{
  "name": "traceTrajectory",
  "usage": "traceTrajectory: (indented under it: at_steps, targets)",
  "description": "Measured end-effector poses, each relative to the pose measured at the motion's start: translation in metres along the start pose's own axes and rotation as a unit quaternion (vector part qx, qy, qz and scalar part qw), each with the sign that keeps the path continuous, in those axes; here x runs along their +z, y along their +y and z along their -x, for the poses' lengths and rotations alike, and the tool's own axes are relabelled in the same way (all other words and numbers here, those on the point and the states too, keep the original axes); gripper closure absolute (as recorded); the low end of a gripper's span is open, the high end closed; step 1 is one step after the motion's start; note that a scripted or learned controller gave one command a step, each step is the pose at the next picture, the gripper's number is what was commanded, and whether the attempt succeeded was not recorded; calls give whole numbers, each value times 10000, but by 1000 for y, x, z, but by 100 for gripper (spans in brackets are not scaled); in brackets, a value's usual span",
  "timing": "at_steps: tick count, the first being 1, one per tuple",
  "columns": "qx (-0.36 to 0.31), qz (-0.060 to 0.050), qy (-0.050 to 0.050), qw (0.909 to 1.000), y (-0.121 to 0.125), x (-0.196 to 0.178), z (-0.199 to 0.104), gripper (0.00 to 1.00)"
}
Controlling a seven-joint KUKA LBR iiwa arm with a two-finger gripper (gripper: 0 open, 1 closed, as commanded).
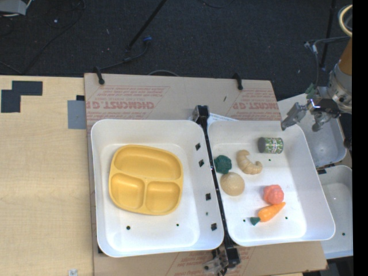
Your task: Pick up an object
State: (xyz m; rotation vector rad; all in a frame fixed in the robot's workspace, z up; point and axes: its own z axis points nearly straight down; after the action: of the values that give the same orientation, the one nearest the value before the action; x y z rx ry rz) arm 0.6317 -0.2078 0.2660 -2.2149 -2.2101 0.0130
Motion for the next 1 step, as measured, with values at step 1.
traceTrajectory:
  at_steps: [1]
  targets:
    - [-13, 63, -13, 10000, 2, -9, -1, 0]
